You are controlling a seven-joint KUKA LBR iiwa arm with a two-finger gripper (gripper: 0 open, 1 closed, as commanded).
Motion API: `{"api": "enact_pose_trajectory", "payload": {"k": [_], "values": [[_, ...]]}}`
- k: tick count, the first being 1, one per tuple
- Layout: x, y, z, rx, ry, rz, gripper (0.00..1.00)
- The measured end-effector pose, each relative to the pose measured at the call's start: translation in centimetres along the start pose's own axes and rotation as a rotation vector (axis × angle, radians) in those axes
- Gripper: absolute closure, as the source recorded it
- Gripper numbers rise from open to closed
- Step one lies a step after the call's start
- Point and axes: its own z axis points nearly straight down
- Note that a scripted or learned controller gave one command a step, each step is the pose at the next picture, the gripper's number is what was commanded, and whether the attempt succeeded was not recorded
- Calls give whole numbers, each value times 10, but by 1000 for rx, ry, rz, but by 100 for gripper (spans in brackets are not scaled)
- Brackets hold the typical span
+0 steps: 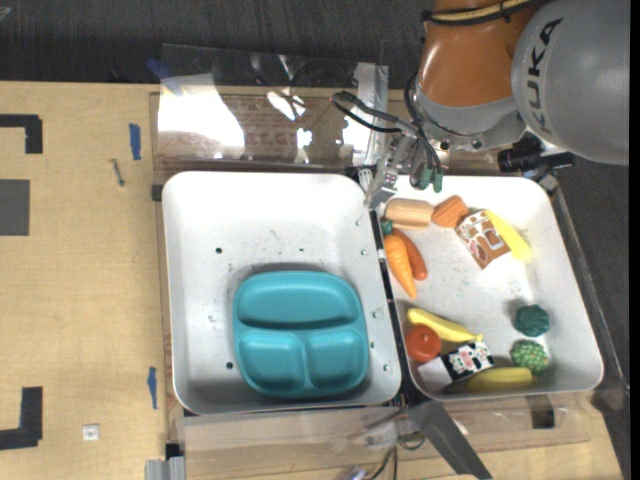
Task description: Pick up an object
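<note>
My gripper (381,176) hangs at the far left corner of the right bin (570,268), just above a tan bread roll (407,211) and close to the divider between the bins. An orange carrot (403,257) lies just below the roll. Further right are a small orange piece (450,210), a brown-and-white carton (481,238) and a yellow piece (512,238). Near the front lie a banana (440,323), a red tomato (421,343), a small black box (466,359) and a second yellow piece (501,376). I see nothing held in the gripper.
A teal divided plate (298,330) lies in the left bin (200,228). Two green vegetables (532,319) (530,355) sit at the right bin's front right. The grey arm with its orange band (470,28) looms over the far right. Clear plastic sheeting (260,118) lies behind the bins.
</note>
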Motion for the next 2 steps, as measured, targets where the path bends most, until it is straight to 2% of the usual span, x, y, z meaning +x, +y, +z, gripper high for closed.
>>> {"api": "enact_pose_trajectory", "payload": {"k": [1,2], "values": [[-23,-8,-99,-3,-10,51,100],[-20,-7,-90,2,1,-63,100]]}}
